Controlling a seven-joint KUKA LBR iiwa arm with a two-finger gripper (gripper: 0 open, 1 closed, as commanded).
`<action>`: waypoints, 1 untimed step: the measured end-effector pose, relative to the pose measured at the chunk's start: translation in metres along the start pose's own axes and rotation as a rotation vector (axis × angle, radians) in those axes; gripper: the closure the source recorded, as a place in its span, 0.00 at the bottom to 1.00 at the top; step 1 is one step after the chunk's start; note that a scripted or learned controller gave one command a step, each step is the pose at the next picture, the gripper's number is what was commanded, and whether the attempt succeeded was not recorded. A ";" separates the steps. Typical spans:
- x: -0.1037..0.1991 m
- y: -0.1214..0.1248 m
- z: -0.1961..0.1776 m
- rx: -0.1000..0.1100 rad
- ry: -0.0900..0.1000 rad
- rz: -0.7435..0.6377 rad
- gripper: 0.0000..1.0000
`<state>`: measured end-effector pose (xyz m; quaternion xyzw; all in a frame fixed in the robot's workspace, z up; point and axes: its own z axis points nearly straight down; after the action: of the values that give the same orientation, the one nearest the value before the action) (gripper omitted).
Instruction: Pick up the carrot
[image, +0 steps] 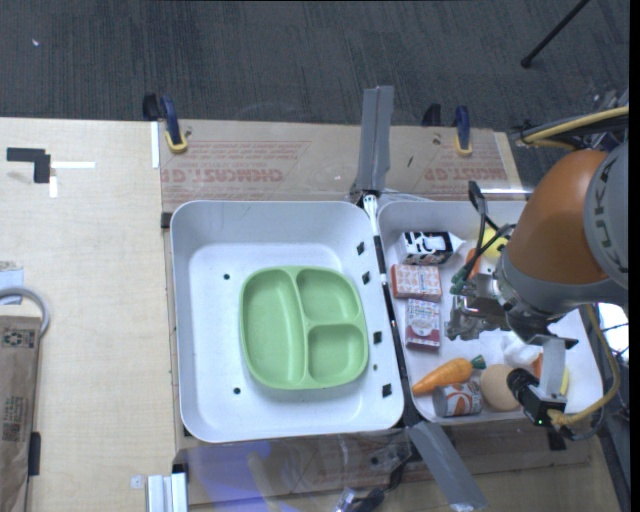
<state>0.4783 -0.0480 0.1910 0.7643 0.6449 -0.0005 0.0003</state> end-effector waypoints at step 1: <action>0.069 -0.011 -0.013 0.000 0.001 -0.773 1.00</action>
<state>0.4790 0.0217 0.2037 0.4648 0.8854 -0.0004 -0.0003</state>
